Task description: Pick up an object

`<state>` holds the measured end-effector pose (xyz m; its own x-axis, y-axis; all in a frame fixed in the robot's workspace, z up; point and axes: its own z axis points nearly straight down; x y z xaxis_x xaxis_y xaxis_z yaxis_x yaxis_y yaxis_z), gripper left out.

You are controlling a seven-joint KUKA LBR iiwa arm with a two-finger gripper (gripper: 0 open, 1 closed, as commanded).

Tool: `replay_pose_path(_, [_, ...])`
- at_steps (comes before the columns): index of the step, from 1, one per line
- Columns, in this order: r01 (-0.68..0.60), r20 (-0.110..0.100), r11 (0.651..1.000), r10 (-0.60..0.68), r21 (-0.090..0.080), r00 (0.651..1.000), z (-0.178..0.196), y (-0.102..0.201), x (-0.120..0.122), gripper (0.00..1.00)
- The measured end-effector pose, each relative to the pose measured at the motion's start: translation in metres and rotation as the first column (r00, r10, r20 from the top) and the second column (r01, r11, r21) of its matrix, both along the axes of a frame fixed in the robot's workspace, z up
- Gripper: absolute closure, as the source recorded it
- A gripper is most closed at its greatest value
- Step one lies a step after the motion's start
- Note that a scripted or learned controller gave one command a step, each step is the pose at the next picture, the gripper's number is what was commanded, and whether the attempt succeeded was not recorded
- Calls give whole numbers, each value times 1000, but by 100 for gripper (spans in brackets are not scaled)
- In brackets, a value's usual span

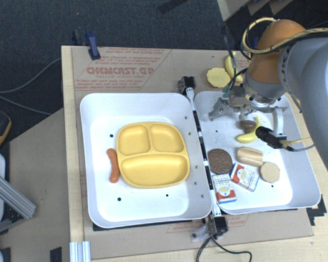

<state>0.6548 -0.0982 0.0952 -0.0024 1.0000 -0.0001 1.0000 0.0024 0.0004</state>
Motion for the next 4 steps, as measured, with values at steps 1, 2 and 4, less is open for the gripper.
replay_pose_path(1, [6,3,1000,-6,-4,1000,11,-52,5,0])
replay_pose_path(2, [7,-6,1000,-7,0,1000,-12,-88,-42,0])
replay_pose_path(4, [3,1,1000,-3,0,1000,0,-49,-78,100])
